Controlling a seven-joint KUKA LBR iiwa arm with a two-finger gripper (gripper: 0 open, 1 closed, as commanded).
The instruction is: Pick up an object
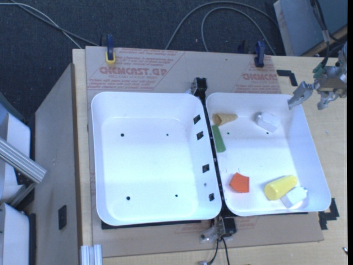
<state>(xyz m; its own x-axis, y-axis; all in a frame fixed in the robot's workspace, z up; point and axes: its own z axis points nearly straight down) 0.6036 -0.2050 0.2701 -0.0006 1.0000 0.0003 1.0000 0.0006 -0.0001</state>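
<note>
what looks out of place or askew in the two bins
Nothing looks spilled or damaged. The objects all lie loose in the right bin: a green stick tight against the divider, a tan piece, an orange block, a yellow cylinder touching a white piece, and another white piece.

Glossy, smooth white plastic is seen in both bins (149, 164). The bench (55, 148) is faced in matt, pale wood-like board. Bare, shiny metal is shown by the gripper (311, 95).
</note>
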